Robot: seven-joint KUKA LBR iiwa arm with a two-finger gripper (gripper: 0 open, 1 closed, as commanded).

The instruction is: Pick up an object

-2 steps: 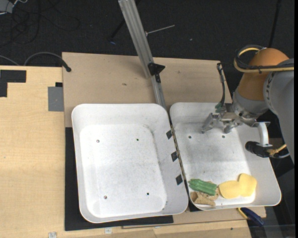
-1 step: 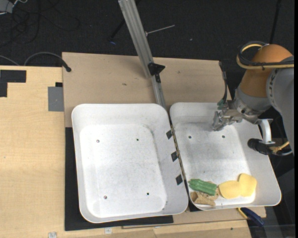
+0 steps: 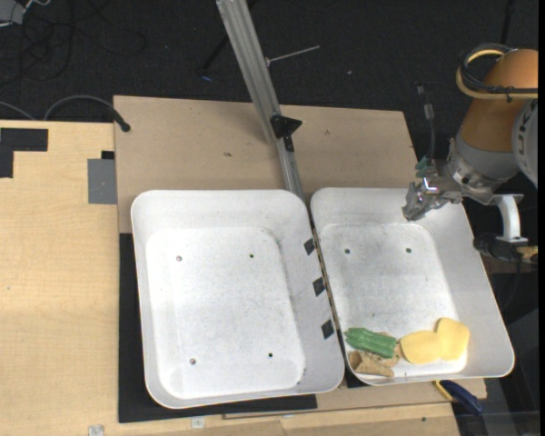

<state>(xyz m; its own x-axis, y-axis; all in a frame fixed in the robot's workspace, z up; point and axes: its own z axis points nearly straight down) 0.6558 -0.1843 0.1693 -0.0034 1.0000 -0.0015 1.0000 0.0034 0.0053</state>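
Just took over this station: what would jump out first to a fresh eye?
A small cluster sits in the right bin's near corner: a yellow object, a green one and a tan piece. The gripper hangs over that bin's far edge, well apart from them.

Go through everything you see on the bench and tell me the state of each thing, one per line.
Gripper: above the far edge of the right bin, nothing seen in it.
Right bin: items gathered in its near corner.
Green item: lying flat.
Yellow item: lying flat.
Tan item: lying against the rim.
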